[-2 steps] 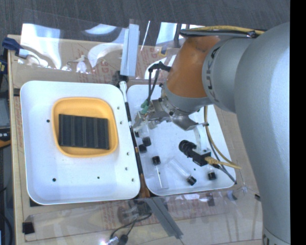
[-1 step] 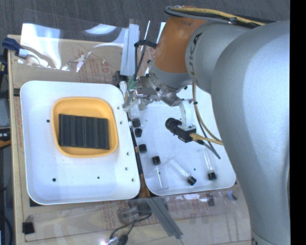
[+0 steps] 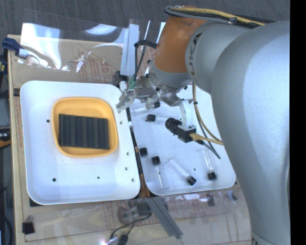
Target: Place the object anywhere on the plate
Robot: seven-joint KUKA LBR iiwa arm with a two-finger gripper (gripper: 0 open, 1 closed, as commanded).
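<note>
Overhead, gripper [image 3: 126,97] at the right bin's [image 3: 222,182] top-left corner, finger state unclear, yellow plate [image 3: 107,108] left.

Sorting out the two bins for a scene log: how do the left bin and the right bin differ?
The left bin holds one large item, a yellow plate with a dark ribbed centre; the right bin holds several small clear vials with black caps. The left bin lies fully in view, while the arm covers part of the right bin. Both are shallow, white and set side by side.
</note>
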